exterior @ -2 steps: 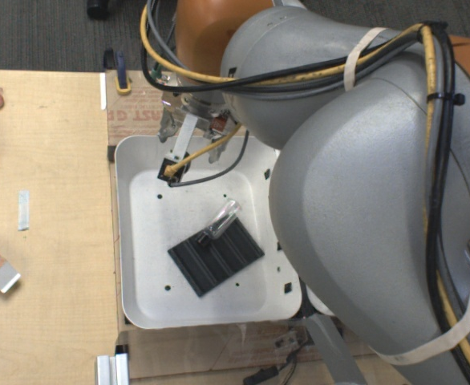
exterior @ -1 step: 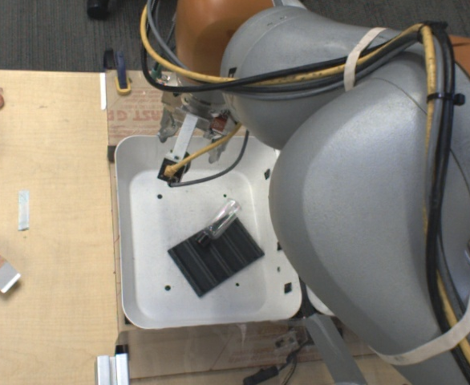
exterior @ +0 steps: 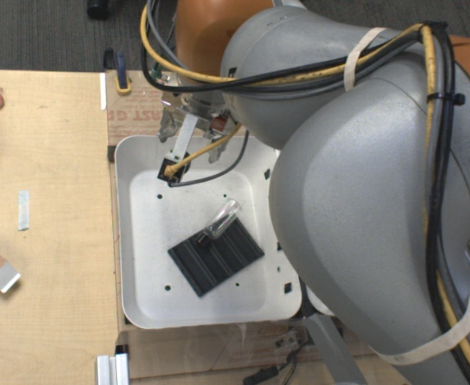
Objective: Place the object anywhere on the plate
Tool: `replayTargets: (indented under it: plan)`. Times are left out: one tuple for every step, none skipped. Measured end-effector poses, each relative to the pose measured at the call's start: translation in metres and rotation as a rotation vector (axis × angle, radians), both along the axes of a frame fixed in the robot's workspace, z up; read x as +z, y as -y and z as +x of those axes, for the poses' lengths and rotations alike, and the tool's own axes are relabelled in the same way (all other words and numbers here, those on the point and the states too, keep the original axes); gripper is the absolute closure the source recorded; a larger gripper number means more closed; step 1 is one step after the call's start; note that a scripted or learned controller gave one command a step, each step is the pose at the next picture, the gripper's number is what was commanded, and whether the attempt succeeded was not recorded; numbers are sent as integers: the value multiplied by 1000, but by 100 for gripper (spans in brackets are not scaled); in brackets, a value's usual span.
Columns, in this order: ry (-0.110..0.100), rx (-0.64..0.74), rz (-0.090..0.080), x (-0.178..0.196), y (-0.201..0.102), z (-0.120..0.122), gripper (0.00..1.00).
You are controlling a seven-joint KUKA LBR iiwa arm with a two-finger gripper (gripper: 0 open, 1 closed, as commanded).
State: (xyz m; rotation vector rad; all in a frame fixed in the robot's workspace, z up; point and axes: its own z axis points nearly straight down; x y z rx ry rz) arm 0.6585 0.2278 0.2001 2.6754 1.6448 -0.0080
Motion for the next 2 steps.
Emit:
replayTargets:
  plan:
    - [0,0,0,0,0,0,0]
    - [0,0,0,0,0,0,0]
